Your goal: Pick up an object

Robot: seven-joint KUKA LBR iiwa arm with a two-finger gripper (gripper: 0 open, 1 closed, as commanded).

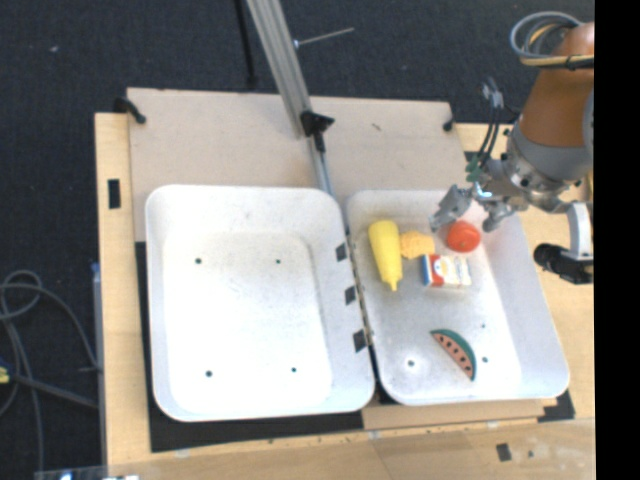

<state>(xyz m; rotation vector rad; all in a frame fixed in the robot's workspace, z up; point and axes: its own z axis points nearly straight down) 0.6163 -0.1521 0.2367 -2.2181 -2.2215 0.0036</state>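
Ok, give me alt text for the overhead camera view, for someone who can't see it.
A grey and orange robot arm reaches in from the right, its open gripper hovering over a red tomato in the right white bin. That bin also holds a yellow mustard bottle, a small carton and a watermelon slice; the left bin sits alongside.

The arm [555,98] is rounded, with a broad orange band above a grey wrist section. Looped grey cable sits at its upper end, and thin dark cables run down its left flank. Below the wrist hangs the claw [480,208], built of pale grey metal fingers (angular, slightly shiny) on a dark, cluttered mount.
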